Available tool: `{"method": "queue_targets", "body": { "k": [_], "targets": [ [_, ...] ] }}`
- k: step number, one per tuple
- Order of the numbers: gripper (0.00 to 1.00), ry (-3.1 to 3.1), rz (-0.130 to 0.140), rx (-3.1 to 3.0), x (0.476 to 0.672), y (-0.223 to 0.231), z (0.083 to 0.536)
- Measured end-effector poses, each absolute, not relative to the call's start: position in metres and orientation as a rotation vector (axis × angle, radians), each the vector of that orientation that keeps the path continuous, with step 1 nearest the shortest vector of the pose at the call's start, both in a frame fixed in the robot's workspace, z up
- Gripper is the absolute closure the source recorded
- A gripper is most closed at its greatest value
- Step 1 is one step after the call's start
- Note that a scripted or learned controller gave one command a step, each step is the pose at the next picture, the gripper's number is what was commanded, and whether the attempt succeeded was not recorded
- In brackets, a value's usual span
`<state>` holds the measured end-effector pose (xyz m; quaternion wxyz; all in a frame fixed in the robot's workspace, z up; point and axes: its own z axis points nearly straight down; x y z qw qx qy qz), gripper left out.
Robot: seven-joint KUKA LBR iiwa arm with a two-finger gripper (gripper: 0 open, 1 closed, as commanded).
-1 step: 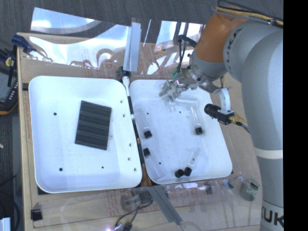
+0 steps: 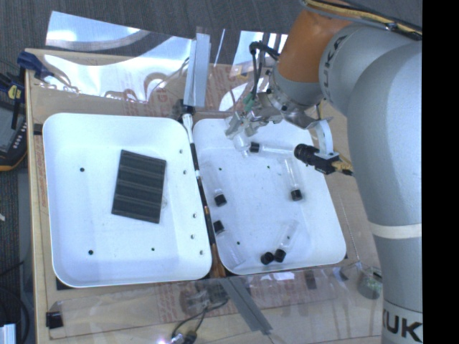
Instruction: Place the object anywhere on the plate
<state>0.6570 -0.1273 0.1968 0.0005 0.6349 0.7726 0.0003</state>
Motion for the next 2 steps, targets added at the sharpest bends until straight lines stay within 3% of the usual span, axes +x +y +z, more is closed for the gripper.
{"method": "queue_targets", "body": {
  "k": [2],
  "targets": [
    [1.00,2.817,-0.003,1.401,0.656,-0.085,0.192]
  ]
}}
